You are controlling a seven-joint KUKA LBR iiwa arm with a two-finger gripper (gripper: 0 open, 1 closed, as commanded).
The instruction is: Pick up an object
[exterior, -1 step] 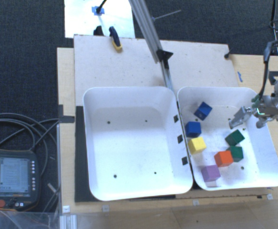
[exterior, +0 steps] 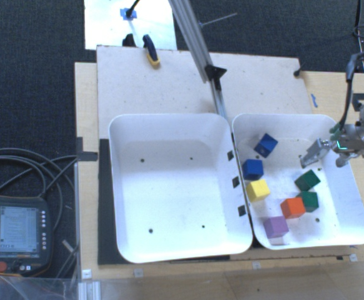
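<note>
Arm: cut off at the frame's right edge, mostly out of sight.
Gripper (exterior: 314, 153): at 3 o'clock over the right bin (exterior: 356, 227); too small to tell whether it's spread or closed, seemingly nothing held.
Nearest block: green cube (exterior: 307, 180), just below it at 6 o'clock.

Two white bins (exterior: 169, 127), seven blocks (exterior: 266, 145): two blue, two green, one yellow, orange, purple

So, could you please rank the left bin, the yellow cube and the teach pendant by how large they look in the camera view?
1. Left bin, by far the largest.
2. Teach pendant, at the picture's lower left.
3. Yellow cube, in the right bin, clearly the smallest.

None of the three look alike in size.
</note>
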